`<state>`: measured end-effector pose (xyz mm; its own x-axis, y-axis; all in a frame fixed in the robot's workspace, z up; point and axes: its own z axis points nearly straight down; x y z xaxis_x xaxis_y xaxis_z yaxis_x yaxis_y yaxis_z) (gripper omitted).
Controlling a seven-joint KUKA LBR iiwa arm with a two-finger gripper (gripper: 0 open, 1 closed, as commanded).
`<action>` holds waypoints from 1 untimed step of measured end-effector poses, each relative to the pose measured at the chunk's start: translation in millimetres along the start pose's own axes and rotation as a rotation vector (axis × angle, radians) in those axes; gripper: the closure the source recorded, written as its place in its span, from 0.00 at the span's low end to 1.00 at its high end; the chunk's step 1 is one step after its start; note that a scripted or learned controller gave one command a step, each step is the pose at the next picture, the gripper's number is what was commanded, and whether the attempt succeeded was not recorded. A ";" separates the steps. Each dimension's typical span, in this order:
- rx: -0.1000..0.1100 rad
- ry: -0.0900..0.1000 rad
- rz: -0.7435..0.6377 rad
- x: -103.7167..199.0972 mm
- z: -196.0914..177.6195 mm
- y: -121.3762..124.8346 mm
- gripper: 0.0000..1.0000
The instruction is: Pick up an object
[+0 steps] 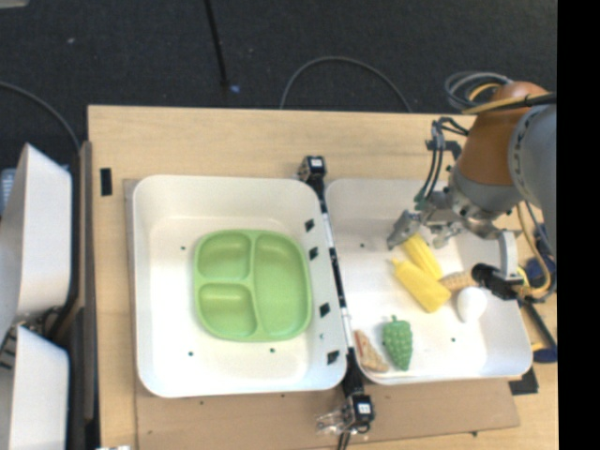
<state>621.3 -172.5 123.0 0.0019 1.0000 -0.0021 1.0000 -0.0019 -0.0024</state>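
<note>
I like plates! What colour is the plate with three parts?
Light green plate, seen in the camera view.

Pale wooden bench (234,139) bears two white bins, left (159,251) and right (366,214), apparently touching

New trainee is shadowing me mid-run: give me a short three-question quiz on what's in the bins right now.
1. True or false: the green divided plate lies in the left bin.
2. Which item in the right bin lies nearest the gripper? A) green grapes B) yellow corn C) white egg
3. Fill in: the plate has ___ compartments.

Key: 1 true; 2 B; 3 three.
</note>
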 end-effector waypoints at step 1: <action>-0.009 -0.001 0.001 -0.9 -15.5 2.6 1.00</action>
<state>623.9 -173.3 138.5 0.0026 1.0000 -0.0033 1.0000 -0.0026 0.0068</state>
